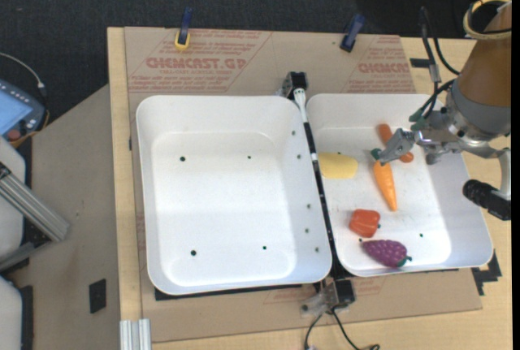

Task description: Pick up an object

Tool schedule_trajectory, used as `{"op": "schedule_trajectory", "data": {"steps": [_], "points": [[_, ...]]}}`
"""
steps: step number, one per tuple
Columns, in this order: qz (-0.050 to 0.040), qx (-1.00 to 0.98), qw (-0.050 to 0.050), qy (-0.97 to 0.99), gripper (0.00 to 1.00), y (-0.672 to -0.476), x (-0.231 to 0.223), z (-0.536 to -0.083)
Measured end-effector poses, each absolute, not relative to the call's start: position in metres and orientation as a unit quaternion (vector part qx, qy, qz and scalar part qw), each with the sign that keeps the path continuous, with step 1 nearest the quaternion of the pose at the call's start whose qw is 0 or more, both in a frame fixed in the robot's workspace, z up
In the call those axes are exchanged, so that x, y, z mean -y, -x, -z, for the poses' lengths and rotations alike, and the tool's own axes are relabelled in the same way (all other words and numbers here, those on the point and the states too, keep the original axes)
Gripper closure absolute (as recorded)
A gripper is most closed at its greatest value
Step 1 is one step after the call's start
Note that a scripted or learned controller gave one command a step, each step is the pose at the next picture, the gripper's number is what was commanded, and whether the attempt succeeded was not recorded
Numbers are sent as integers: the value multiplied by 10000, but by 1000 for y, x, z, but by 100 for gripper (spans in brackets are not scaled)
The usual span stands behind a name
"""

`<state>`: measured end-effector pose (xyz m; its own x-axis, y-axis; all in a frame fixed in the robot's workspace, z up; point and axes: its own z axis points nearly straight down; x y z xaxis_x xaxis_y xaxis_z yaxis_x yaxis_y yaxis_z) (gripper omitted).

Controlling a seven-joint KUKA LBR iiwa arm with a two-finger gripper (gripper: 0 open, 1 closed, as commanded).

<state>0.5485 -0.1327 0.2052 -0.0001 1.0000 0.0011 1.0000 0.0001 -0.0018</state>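
Note:
The right bin (455, 247) holds several toy foods. A yellow lemon-like piece (337, 166) lies by its left wall. An orange carrot (387, 186) lies in the middle, pointing toward the front. Nearer the front are a red pepper (365, 222) and a purple grape bunch (384, 252). A second small orange piece (384, 132) lies toward the back, partly covered by one grey finger (394, 149). My gripper (412, 151) hangs over the back middle of this bin, just above the carrot's thick end. It is open, and I see nothing clamped in it.
The left bin (154, 178) sits beside the right one on a cardboard sheet (244, 56). A black divider strip (313, 170) runs between them. Blue clamps (185, 32) (353, 32) hold the far edge of the cardboard. My arm (487, 80) stretches over the right bin's far right corner.

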Motion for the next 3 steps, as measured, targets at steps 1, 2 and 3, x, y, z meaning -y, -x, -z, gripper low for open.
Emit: {"op": "schedule_trajectory", "data": {"steps": [1, 2, 3], "points": [[1, 7074, 11, 7068, 0, -548, 104, -86], [5, 7065, -12, 7077, 100, -548, 105, -99], [11, 7080, -18, 7062, 100, -604, 91, -85]]}}
